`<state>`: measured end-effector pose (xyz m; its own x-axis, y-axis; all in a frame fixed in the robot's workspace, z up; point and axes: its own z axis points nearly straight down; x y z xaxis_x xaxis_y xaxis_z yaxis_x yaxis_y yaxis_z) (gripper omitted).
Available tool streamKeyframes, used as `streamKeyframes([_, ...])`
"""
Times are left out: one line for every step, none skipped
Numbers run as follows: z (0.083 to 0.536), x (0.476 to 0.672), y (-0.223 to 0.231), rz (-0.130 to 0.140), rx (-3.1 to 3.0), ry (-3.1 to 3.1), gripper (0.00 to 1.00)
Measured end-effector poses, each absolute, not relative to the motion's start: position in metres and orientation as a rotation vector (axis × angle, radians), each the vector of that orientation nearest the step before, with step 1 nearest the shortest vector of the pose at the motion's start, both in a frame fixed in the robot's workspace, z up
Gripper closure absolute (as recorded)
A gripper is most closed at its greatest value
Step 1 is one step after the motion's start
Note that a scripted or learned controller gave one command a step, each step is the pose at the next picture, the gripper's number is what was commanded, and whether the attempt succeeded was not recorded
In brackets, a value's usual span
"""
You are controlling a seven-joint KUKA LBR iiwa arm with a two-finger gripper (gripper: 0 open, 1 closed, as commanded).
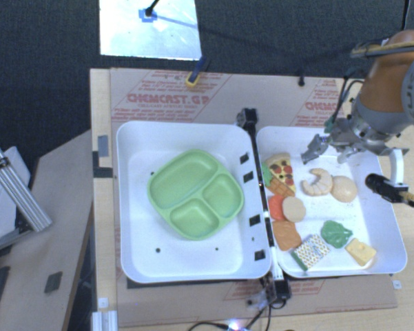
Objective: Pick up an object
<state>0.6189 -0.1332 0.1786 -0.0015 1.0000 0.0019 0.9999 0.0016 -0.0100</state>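
Observation:
The right bin (389,236) holds several toy foods: a pizza slice (280,168), a beige croissant (318,182), a round bun (344,188), a red slice (276,206) under a pale disc (294,209), an orange piece (286,234), a green leafy piece (336,233), a yellow cheese wedge (361,252) and a checkered packet (311,252). My gripper (330,150) hangs over the bin's far part, just above and behind the croissant. Its fingers are spread open with nothing between them.
The left bin (138,254) holds a light green divided plate (195,194). A black divider with clips (258,185) runs between the bins. A black cylindrical part (386,187) juts over the right bin's right rim. The arm (392,88) comes in from the upper right.

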Motion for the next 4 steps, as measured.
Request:
streamKeyframes([0.185, 0.622, -0.133, -0.002, -2.218, -2.226, 0.0])
streamKeyframes([0.122, 0.619, -0.131, 0.003, -2.217, -2.221, 0.0])
streamKeyframes([0.099, 0.622, -0.131, -0.008, -2.225, -2.228, 0.0])
streamKeyframes([0.107, 0.622, -0.131, -0.007, -2.224, -2.227, 1.0])
